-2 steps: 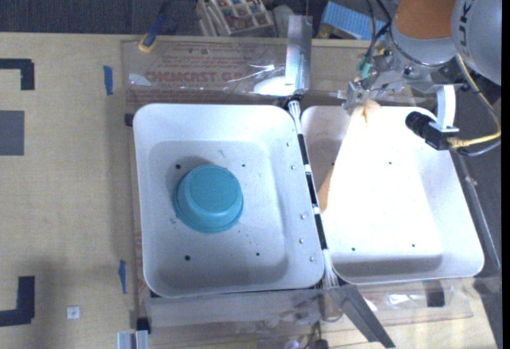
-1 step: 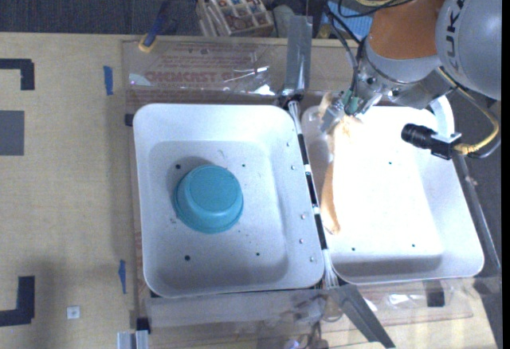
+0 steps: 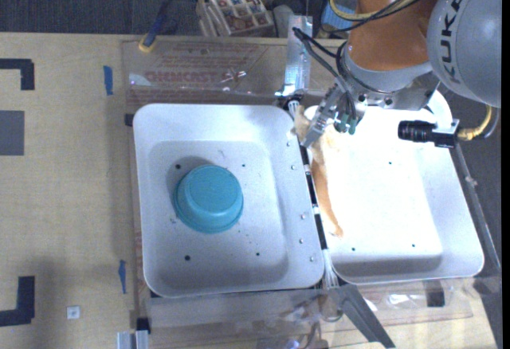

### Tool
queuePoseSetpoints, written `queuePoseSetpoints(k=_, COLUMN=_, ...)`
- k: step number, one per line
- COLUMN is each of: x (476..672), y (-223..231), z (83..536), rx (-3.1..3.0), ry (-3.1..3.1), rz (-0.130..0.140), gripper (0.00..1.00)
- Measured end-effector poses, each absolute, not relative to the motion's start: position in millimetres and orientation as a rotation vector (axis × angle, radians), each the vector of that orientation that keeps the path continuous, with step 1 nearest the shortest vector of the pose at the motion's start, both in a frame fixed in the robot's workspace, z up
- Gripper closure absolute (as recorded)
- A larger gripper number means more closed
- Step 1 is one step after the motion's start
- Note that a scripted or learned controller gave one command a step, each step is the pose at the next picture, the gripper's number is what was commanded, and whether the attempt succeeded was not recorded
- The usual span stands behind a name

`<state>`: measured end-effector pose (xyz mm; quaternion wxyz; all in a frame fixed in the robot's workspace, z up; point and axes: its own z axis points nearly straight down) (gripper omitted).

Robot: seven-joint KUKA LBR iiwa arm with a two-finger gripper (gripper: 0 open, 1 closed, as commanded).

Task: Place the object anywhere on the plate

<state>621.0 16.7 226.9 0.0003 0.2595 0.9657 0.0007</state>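
You will find the soft, light orange cloth (image 3: 325,196) draped along the right bin's (image 3: 398,260) left wall, best pinched at a raised fold, while whether the claw (image 3: 328,120) above its far end is spread or pressed together I cannot tell.

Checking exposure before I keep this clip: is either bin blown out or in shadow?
Camera view: the right bin is overexposed, its floor a near-featureless white with an orange tint along its left wall; the left bin is evenly lit, the blue bowl crisp with a soft shadow; the pincer looks slightly blurred.
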Motion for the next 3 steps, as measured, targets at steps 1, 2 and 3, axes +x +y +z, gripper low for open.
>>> queuePoseSetpoints(k=1, x=597.8, y=65.3, z=235.6, rx=0.202, ry=3.134, rz=0.003, gripper=1.0)
queuePoseSetpoints(k=2, x=575.6, y=114.9, z=224.2, rx=0.007, ry=3.141, rz=0.002, gripper=1.0)
queuePoseSetpoints(k=3, x=552.2, y=167.3, z=217.4, rx=-0.002, ry=3.141, rz=0.002, gripper=1.0)
